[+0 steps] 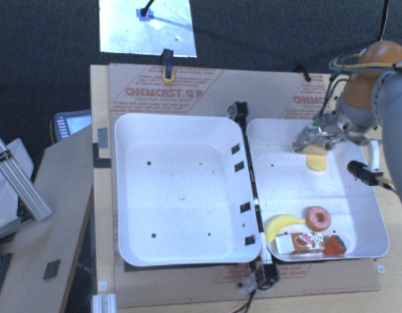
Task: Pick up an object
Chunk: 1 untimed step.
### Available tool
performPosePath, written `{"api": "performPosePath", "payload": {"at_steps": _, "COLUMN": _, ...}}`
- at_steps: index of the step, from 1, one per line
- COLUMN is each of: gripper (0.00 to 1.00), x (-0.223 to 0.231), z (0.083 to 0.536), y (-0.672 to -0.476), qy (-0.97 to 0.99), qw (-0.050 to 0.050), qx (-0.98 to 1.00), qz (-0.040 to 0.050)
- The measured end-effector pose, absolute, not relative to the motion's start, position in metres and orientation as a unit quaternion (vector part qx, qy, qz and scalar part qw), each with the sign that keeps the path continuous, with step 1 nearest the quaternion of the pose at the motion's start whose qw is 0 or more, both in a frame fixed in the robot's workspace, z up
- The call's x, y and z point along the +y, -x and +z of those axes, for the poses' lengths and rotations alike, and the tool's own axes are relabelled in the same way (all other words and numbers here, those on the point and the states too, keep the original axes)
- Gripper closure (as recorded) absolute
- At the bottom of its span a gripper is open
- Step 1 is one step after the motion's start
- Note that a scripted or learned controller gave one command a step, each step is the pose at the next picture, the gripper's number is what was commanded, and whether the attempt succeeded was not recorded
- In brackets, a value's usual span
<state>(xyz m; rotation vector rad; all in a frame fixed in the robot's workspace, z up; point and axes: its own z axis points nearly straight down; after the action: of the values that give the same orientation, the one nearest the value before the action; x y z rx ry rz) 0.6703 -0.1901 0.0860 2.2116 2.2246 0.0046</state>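
since the gripper [309,139] sits low just above the pale yellow piece [316,161] in the right bin [376,207], centre over it before closing (finger spread: cannot tell). banana [281,225] and donut [318,218] lie well apart from that piece, so no crowding.

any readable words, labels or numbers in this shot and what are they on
"CHEMCAST GP": red print on the brown paper-covered board under the white bins, upper left.
The same red print at the board's upper right: cut off, unreadable.
Red and white packet in the right bin: print too small to read.
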Motion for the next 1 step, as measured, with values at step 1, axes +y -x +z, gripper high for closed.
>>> {"api": "performPosePath", "payload": {"at_steps": 1, "gripper": 1.0, "x": -0.1907, "z": 0.0976, "y": -0.671, "qy": -0.704, "qw": 0.004, "qx": 0.71, "qz": 0.002}}
